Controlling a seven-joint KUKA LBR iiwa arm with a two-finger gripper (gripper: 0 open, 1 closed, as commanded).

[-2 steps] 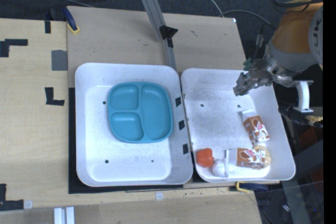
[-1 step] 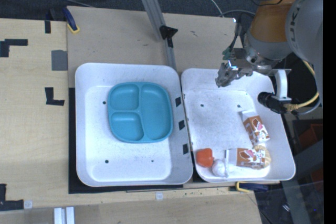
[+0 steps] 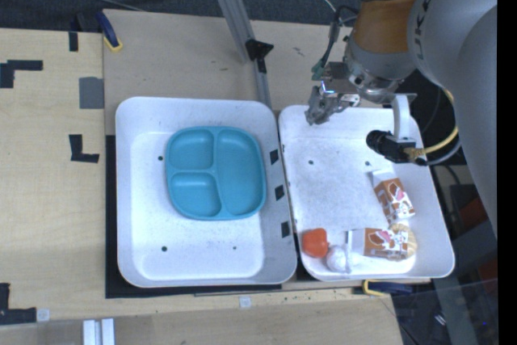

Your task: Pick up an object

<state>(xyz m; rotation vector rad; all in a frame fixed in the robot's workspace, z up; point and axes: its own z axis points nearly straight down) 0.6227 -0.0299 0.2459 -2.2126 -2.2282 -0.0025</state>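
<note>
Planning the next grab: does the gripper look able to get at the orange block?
Probably yes. The gripper hangs over the right bin's far edge, and bare floor lies between it and the orange block.

The big grey robot arm (image 3: pixel 464 28) is cut off by the top and right edges. The small metal claw (image 3: pixel 321 111) is dark and blurry, so its tips are too hard to make out. The two crinkly orange and white snack packets (image 3: pixel 393 199) have print too small to read. The little white lump (image 3: pixel 337 258) beside the small orange block (image 3: pixel 314 241) is too blurry to name.
</note>
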